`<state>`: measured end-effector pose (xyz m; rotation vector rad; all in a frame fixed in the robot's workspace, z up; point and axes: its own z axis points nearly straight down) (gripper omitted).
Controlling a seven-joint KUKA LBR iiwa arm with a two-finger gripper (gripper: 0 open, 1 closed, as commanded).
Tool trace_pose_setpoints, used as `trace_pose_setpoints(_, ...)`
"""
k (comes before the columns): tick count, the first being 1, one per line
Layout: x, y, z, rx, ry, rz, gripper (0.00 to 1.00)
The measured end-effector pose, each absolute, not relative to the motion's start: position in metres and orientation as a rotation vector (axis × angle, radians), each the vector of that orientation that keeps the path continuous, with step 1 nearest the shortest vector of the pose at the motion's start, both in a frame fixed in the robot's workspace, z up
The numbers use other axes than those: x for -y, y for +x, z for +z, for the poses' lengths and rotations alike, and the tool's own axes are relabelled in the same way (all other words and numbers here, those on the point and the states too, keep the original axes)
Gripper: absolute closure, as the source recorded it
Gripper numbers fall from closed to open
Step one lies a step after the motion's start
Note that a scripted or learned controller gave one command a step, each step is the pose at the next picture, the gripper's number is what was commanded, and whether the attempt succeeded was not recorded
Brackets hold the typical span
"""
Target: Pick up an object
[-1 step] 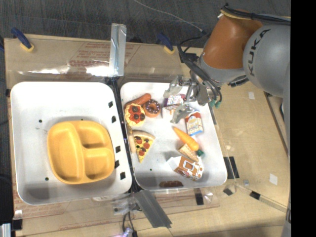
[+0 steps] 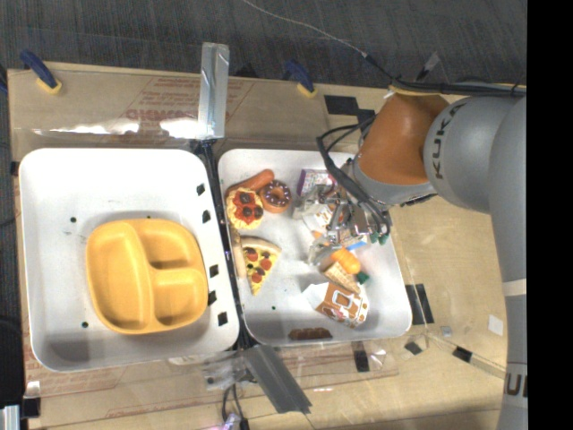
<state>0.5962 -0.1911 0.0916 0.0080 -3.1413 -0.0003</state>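
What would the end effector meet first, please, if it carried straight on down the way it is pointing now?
Probably the small orange toy in the right bin, just below the end effector. Depth is hard to judge from above, so this is a best guess.

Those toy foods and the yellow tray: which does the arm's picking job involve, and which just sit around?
Part of the job:
- gripper, low in the right bin
- candidates to pick: round pizza, pizza slice, donut, sausage, waffle-like piece, orange piece

Just lying about:
- yellow divided tray in the left bin
- blue clamps
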Motion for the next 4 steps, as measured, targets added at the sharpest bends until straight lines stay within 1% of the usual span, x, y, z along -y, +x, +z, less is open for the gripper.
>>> trace_pose_setpoints(1,0.188,0.573,0.093,3.143,0.038,0.0,0.0)
trace_pose_setpoints(2,0.186,0.575,0.104,3.145,0.049,0.0,1.0)
trace_pose_setpoints(3,0.197,0.592,0.206,3.147,-0.16,0.004,1.0)
trace_pose_setpoints(4,0.209,0.629,0.233,3.146,-0.047,0.003,1.0)
